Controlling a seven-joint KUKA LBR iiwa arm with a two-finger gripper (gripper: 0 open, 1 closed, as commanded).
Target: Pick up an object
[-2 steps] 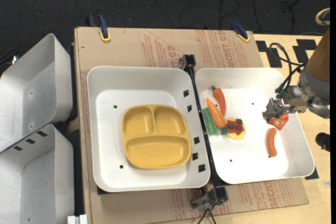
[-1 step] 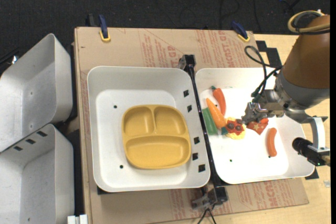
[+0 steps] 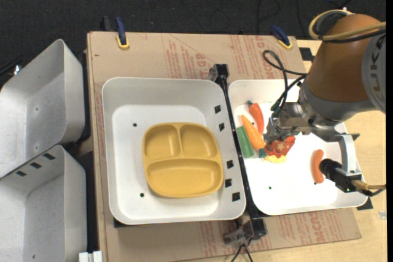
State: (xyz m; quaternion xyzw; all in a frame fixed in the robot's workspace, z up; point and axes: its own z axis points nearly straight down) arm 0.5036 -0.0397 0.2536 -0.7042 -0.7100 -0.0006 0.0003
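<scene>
My gripper [image 3: 277, 139] hangs low in the right bin [image 3: 295, 196], right over a small red and yellow toy [image 3: 279, 149] near the bin's middle. The arm's grey wrist hides the fingers. Just left of the toy lie an orange carrot-like piece [image 3: 252, 132], a green stick [image 3: 244, 141] and a red-orange piece [image 3: 256, 115], close together by the bin's left wall. A red-orange sausage shape [image 3: 317, 165] lies apart at the right of the bin.
The left bin [image 3: 123, 193] holds a yellow divided plate [image 3: 182, 159]. A black divider runs between the bins. Spare white bins [image 3: 37, 132] sit off the bench at the left. Cables trail across the right bin's back edge.
</scene>
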